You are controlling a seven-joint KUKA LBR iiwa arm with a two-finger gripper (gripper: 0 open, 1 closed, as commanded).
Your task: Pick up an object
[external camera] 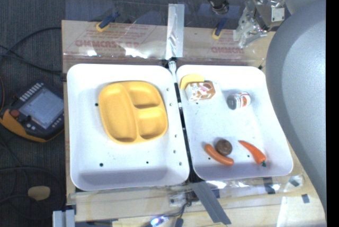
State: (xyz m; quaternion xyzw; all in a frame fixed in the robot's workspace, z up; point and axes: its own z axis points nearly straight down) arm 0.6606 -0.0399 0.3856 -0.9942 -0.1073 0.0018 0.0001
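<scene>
Overhead, my gripper (253, 27) hangs beyond the right bin (275, 130); finger state unclear. Right bin: can (238, 100), hotdog (219, 155), chili (253, 151). Left bin (79, 115): yellow tray (132, 110).

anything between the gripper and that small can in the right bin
Nothing visible. The gripper sits above the bench beyond the right bin's far edge, and the small can lies alone on open bin floor, apart from the other items.

We see open white floor in the middle of the right bin (265, 115), ringed by a can (238, 100), a pepper (253, 152) and a sausage (219, 155). A yellow tray (133, 111) covers most of the left bin (85, 162).
</scene>
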